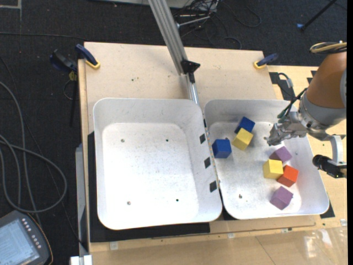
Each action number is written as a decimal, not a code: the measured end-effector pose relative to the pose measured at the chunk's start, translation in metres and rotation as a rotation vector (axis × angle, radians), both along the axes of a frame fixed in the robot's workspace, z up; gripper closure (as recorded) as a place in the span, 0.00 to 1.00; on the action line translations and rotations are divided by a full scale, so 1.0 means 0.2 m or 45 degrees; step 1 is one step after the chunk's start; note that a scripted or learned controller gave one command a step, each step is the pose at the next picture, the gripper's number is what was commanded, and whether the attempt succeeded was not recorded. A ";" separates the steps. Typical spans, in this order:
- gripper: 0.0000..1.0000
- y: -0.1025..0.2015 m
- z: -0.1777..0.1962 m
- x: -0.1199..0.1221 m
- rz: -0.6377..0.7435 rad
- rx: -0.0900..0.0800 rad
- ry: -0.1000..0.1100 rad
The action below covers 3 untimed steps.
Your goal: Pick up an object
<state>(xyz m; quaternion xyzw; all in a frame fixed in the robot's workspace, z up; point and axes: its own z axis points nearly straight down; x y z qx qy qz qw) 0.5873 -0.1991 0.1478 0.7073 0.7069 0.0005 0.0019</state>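
- In the right bin (317, 203), small blocks lie scattered; the purple block (282, 154) sits just below the gripper (274, 138).
- Jaws' state: cannot tell.
- Blocks look light, rigid; pinch opposite flat faces.

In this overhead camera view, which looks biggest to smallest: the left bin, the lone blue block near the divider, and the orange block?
1. Left bin, by far.
2. Blue block and orange block: these look about alike, so I won't rank them.
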 end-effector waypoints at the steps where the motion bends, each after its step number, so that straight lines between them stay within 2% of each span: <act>1: 1.00 0.02 0.22 -0.01 0.003 -0.001 -0.003; 2: 1.00 0.05 0.45 -0.01 0.005 -0.001 -0.005; 3: 1.00 0.05 0.55 -0.01 0.004 0.000 -0.001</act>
